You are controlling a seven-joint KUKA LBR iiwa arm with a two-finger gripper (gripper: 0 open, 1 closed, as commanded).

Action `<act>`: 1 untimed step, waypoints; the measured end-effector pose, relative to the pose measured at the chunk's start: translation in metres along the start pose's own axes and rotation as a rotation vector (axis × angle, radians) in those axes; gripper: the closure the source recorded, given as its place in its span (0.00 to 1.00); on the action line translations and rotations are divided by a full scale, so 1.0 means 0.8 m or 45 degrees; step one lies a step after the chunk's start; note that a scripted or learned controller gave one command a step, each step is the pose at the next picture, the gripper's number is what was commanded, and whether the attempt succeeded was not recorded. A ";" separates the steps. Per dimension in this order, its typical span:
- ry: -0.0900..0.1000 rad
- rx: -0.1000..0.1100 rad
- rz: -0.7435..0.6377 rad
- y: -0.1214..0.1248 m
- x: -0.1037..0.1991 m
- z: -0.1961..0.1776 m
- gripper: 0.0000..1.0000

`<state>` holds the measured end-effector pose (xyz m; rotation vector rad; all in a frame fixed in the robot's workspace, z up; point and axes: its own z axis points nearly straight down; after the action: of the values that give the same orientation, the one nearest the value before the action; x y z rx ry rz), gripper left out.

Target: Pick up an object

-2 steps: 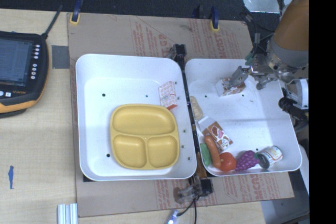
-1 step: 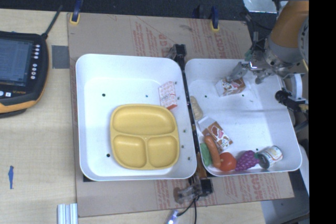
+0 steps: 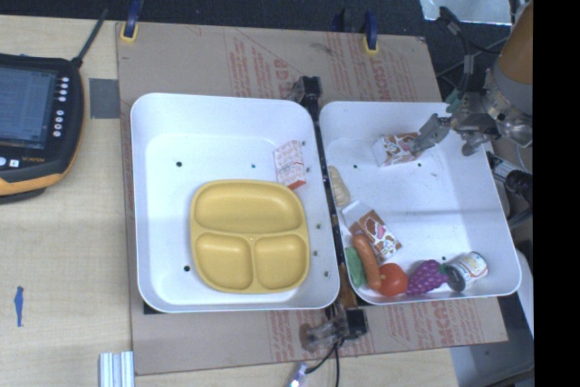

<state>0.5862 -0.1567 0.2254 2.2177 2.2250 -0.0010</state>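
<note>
**Open gripper above right bin, beside packet**

Reaching in over the far right corner of the right bin (image 3: 504, 222): grey arm (image 3: 507, 104) with gripper (image 3: 451, 137), partly cut off at the edge. 2 fingers (image 3: 433, 130) spread apart, nothing between them. Left finger just beside a small white-and-red packet (image 3: 399, 148); touching or not, hard to tell. Packet lying flat in the far part of the right bin, print too small to read.

Along the near wall of the right bin, crowded together: an orange sausage (image 3: 366, 260), a red tomato (image 3: 392, 279), purple grapes (image 3: 424, 276) and a can (image 3: 467, 267) on its side. Something green wedged at the near left corner, mostly hidden behind the sausage. A brown-and-white pouch (image 3: 378, 234) just beyond the sausage. A pale beige lump (image 3: 338, 188) against the left wall, shape unclear.

Left of the right bin, touching it: left bin (image 3: 159, 195) with a yellow 3-section tray (image 3: 249, 236) and a small red-printed card (image 3: 289, 163) near the shared wall. Under both, cardboard (image 3: 227, 59) held by 2 blue clamps (image 3: 369, 30). Far left of the right bin, a tablet (image 3: 32, 122), cut off by the frame.
</note>
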 end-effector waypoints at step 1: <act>-0.001 0.005 -0.002 0.085 0.022 0.122 0.00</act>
<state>0.6541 -0.1391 0.1281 2.2172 2.2285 -0.0068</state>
